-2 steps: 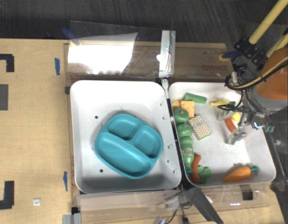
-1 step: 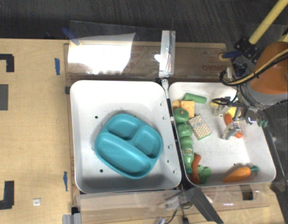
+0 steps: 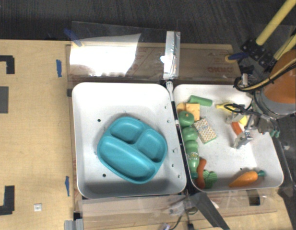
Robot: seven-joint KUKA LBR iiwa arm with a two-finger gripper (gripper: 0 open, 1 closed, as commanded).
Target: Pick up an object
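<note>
Two white bins [image 3: 85, 99] on tan bench [image 3: 28, 128]

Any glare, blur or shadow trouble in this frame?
Camera view: strong glare on the clear sheet behind the left bin; the gripper and the small toys beside it look soft and hard to separate; the teal tray is evenly lit, with soft shadows.

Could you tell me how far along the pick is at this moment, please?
Done: the arm has brought its end effector low over the right bin, near the bin's right side. In hand: nothing that I can confirm; a small orange and yellow piece sits right beside it, but a grip is not visible. Left: securing and lifting an item; the carrot, green pieces and teal tray all lie in their bins.
</note>
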